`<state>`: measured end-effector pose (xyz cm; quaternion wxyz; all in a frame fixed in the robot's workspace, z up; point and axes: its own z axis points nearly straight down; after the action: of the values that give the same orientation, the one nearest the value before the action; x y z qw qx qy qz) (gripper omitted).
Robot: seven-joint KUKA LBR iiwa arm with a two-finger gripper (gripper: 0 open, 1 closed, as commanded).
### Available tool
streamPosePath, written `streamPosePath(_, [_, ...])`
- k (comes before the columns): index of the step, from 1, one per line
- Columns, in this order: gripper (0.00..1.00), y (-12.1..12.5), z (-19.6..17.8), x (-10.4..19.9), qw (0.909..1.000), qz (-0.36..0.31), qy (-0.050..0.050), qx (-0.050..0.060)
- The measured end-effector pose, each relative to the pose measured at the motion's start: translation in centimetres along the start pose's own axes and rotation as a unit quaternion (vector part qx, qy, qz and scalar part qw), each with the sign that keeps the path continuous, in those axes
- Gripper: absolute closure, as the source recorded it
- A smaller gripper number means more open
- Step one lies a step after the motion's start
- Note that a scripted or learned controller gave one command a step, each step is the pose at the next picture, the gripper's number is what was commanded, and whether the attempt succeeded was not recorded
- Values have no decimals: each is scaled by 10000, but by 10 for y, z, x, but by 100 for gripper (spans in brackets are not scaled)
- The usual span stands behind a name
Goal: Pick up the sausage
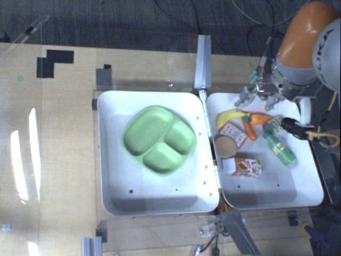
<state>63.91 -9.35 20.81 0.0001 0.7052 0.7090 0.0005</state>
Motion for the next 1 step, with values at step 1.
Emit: streamPosePath(1, [0, -41, 91, -26, 9991, -416, -2, -2])
